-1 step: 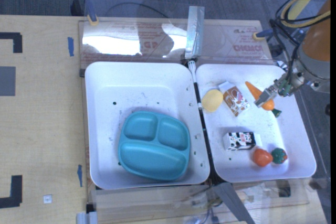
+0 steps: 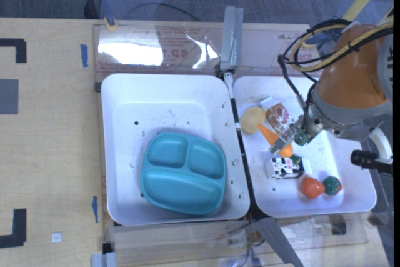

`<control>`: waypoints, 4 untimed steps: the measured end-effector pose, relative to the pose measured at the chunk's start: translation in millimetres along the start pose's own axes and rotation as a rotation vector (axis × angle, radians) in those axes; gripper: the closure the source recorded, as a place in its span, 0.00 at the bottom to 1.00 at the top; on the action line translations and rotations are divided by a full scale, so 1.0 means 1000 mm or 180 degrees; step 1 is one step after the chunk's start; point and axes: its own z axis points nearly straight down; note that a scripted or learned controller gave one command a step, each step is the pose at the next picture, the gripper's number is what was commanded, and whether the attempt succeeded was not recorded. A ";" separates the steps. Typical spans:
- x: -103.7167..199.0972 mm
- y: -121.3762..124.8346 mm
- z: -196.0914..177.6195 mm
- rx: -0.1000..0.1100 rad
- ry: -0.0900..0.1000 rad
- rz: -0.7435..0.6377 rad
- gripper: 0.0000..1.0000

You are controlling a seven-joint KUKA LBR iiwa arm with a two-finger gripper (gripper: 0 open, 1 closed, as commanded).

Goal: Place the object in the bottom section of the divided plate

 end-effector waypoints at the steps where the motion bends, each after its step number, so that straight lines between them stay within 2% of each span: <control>1: 0.053 0.048 -0.002 -0.0014 -0.0011 -0.0195 1.00; 2: 0.051 0.047 -0.002 -0.0012 -0.0015 -0.0183 0.00; 3: 0.051 0.048 -0.012 -0.0024 -0.0022 -0.0186 1.00; 4: 0.125 0.097 -0.012 -0.0012 -0.0010 0.0636 1.00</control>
